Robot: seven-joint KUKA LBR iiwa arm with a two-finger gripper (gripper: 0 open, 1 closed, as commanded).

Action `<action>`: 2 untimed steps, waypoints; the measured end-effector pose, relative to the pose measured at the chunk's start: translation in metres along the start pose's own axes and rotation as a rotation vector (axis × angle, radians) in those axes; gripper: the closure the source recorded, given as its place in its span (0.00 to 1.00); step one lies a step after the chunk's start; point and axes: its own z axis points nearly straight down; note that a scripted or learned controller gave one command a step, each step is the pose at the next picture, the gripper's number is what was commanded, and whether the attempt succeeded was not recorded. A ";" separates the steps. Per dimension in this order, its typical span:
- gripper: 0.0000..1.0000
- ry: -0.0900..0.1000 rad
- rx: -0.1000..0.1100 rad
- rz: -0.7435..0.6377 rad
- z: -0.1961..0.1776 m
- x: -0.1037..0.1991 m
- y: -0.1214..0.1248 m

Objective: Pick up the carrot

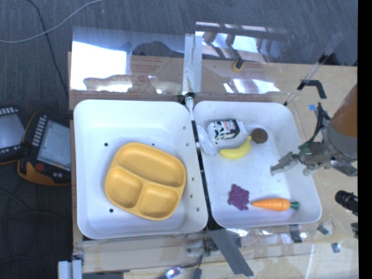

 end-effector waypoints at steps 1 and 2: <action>0.00 0.002 0.000 -0.059 0.072 0.016 -0.008; 0.00 0.000 -0.001 -0.282 0.075 0.016 -0.008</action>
